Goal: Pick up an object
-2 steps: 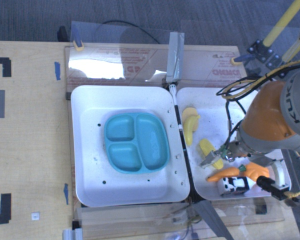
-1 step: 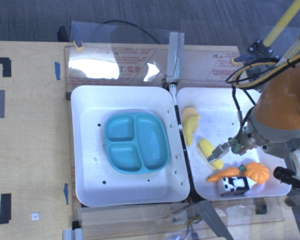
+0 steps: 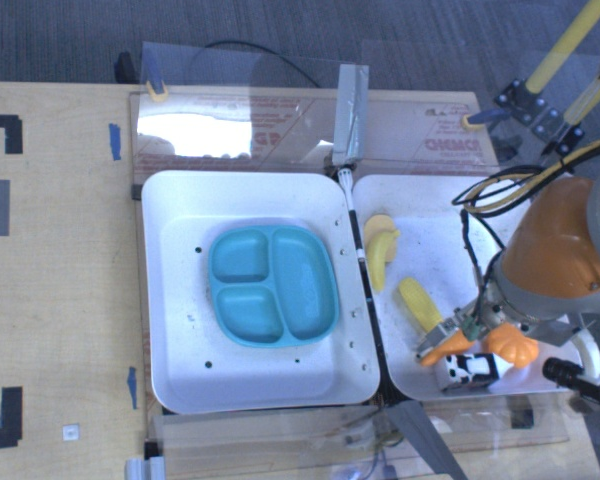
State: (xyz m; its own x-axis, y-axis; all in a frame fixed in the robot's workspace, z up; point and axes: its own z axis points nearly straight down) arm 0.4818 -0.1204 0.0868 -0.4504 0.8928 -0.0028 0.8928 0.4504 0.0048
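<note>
A: Big picture first: two shallow white plastic bins sat side by side, the left bin (image 3: pixel 170 268) holding a light blue three-compartment plate (image 3: pixel 274 284), the right bin (image 3: pixel 420 208) carrying the small stuff.

B: And the grey arm with its orange band (image 3: pixel 555 253) came in over the right bin's near right corner, wrist low, cables looping above it.

A: Where was the gripper (image 3: pixel 470 330)?

B: Down among the toys at that corner. Whether it was wide or pinched, I couldn't tell; the wrist hid it.

A: Targets?

B: A yellow banana-shaped toy (image 3: pixel 380 248) lay near the divider, well apart from the tool. A yellow block-like cylinder (image 3: pixel 419 304) lay closer, up and to the left of the gripper, its long axis slanting toward it.

A: Closest of all?

B: An orange carrot-like piece (image 3: pixel 442 348), an orange rounded toy (image 3: pixel 512 346) and a small black-and-white object (image 3: pixel 472 368), all crowded just beside the tool.
</note>
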